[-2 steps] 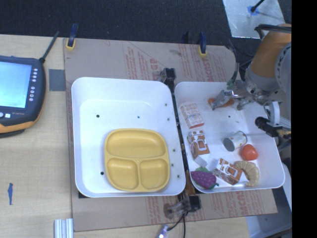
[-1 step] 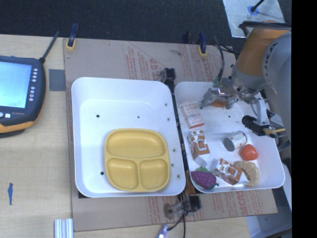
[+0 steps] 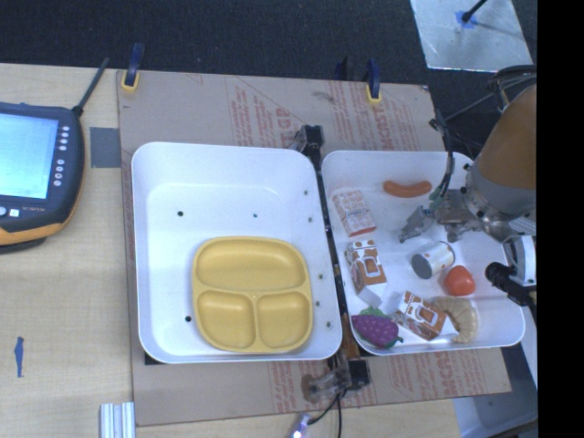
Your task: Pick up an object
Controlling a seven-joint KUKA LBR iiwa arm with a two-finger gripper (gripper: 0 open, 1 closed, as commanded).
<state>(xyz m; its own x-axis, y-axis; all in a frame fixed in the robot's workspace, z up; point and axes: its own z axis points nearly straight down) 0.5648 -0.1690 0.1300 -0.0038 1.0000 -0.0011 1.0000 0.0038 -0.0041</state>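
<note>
My gripper (image 3: 429, 234) hangs low over the right bin (image 3: 493, 340), reaching in from the right, open, its two fingers spread with nothing between them. Just below its fingertips lies a small grey and white can (image 3: 432, 261) on its side. A red tomato (image 3: 459, 281) rests to the can's right. A sausage (image 3: 407, 188) lies at the bin's far side, above and left of the gripper. Two small cartons (image 3: 353, 212) (image 3: 366, 263) sit along the bin's left side. Purple grapes (image 3: 376, 328), another carton (image 3: 421, 316) and a piece of bread (image 3: 462, 318) lie along the near edge.
The left bin (image 3: 164, 199) holds a yellow divided plate (image 3: 253, 293). A teach pendant (image 3: 32, 176) lies on the bench at far left. Clamps (image 3: 130, 78) (image 3: 372, 85) hold the cardboard at the back. The arm's orange band (image 3: 511, 144) stands above the right bin's far right corner.
</note>
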